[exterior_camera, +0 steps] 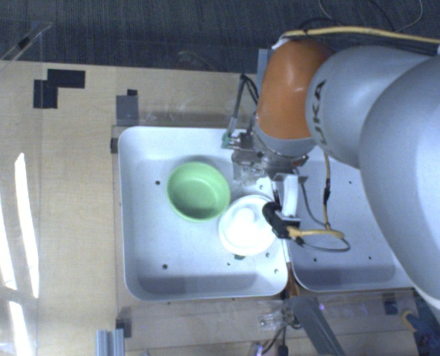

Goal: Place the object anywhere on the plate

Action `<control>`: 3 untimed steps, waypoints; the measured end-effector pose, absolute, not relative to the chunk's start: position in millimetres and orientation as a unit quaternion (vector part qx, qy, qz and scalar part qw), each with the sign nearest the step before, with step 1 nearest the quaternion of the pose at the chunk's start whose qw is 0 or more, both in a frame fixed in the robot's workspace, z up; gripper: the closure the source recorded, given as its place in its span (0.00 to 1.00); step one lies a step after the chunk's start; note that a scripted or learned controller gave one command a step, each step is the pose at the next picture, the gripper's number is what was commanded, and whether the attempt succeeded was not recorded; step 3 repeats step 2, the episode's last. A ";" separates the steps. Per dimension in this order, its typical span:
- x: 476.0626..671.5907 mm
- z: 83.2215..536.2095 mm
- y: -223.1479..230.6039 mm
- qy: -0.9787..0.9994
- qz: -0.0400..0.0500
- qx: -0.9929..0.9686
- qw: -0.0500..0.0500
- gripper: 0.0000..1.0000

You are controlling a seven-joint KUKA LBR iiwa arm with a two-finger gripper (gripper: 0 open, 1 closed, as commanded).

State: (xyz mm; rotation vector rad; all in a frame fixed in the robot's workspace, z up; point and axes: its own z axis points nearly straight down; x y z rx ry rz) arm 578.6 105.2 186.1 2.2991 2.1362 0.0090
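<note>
A light green bowl sits upright in the middle of the left bin. A round white plate lies just to its lower right, close to the bowl's rim and near the bin's right wall. My gripper hangs from the orange-banded wrist over the bin's right part, just above the plate's far edge and to the right of the bowl. I see nothing held in it. The arm hides part of the plate's right edge.
The right bin lies mostly under the grey arm. A yellow cable loops from the wrist over the divide between the bins. The left bin's floor is bare in its front and left parts.
</note>
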 end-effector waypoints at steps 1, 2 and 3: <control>628.4 203.1 174.9 0.575 0.002 0.818 0.001 1.00; 669.1 208.4 203.6 0.361 0.003 0.933 0.000 1.00; 669.1 208.4 203.6 0.361 0.003 0.933 0.000 1.00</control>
